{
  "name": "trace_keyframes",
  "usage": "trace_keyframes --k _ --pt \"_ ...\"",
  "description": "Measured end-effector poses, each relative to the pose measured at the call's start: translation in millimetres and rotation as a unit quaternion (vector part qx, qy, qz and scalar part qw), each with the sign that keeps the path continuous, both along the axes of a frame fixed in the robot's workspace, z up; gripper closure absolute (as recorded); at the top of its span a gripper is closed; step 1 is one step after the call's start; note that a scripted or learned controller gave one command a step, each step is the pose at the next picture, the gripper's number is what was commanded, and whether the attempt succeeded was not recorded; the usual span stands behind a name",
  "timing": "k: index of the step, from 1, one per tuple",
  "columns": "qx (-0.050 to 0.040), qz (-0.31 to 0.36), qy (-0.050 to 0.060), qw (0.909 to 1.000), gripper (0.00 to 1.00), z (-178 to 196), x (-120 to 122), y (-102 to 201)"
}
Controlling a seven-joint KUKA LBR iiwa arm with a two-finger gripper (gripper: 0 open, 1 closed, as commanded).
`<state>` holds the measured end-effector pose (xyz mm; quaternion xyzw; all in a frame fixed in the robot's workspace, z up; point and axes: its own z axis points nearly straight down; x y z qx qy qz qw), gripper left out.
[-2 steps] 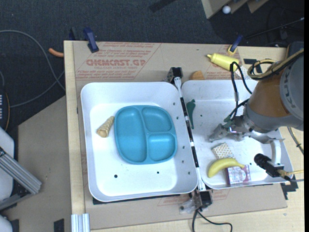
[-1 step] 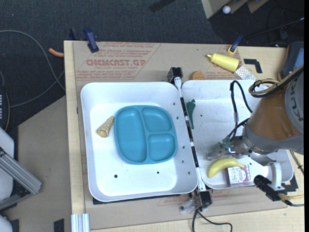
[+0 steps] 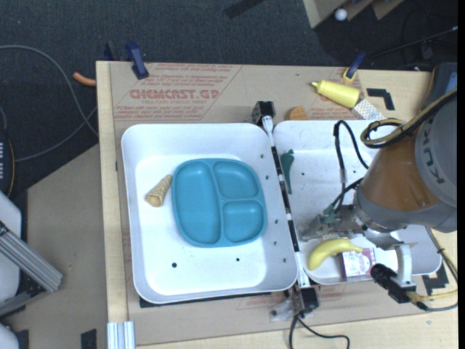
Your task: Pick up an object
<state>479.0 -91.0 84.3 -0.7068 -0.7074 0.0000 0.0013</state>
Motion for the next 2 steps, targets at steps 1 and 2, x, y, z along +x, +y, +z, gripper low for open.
trace_keyframes --k 1,2 --pt "-0.0015 0.000 -0.002 1.0000 0.00 46.8 97.2 -59.6" --pt "-0.0015 0.000 -0.001 1.0000 0.00 0.1 178.0 -60.3"
